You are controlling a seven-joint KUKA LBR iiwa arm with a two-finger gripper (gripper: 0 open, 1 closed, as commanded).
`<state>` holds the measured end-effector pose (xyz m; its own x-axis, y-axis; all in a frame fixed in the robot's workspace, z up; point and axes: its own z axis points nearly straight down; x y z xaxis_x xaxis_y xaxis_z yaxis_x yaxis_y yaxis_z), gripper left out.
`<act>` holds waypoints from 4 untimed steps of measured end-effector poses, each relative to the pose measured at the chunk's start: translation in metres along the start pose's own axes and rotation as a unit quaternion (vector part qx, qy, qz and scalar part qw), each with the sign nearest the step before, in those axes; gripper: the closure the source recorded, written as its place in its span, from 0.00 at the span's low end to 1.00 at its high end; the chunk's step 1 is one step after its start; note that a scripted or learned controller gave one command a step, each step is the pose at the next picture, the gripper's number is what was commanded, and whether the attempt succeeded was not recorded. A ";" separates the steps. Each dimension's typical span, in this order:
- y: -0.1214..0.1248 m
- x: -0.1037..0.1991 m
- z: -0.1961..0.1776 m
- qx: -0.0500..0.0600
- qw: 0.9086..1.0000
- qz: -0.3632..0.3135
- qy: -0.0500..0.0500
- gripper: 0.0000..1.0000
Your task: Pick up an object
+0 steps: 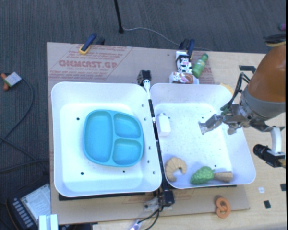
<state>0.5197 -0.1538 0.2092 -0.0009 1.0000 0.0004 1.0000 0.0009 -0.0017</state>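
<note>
My gripper (220,126) hangs over the right side of the right bin (192,92), reaching in from the right. Its two fingers stand apart, so it is open with nothing between them. Along the bin's front edge lie a tan croissant (175,167), a green leafy toy (202,175) and a small tan piece (224,177) touching the green toy. A small white block (163,124) rests against the bin's left wall. All of these lie well clear of the gripper.
The left bin (67,99) holds a blue divided plate (113,138). A green bottle (198,65) and a small box (183,70) stand behind the right bin. An orange ring (222,206) lies on the bench in front of it.
</note>
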 end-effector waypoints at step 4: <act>0.027 0.160 -0.027 -0.001 1.000 -0.001 0.000 0.00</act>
<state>0.5464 0.0058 0.2362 -0.0023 1.0000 0.0005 1.0000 0.0023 0.0003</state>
